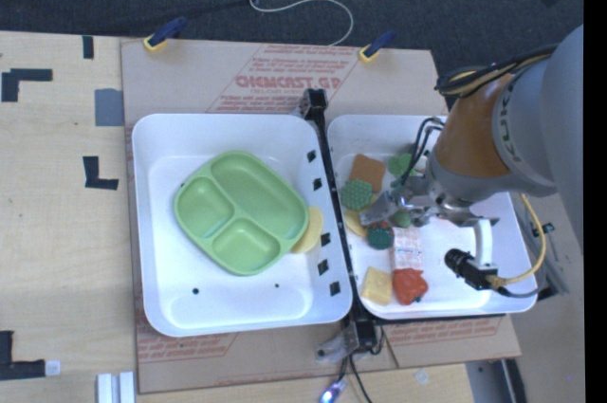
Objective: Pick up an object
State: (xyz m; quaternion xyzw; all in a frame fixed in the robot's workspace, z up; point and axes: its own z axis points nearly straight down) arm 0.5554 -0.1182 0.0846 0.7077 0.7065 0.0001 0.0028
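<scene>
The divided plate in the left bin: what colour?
Light green, clearest in the camera view: divided plate, left bin.

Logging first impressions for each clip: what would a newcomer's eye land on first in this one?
Most likely the green divided plate, lying tilted in the left bin with a yellow piece at its right edge. Next, the grey arm with its orange band, reaching into the right bin over a clutter of small items, including an orange block and a red piece.

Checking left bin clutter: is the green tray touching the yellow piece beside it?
Touching. The camera view shows the green tray overlapping the yellow piece at its right edge, no gap between them.
</scene>
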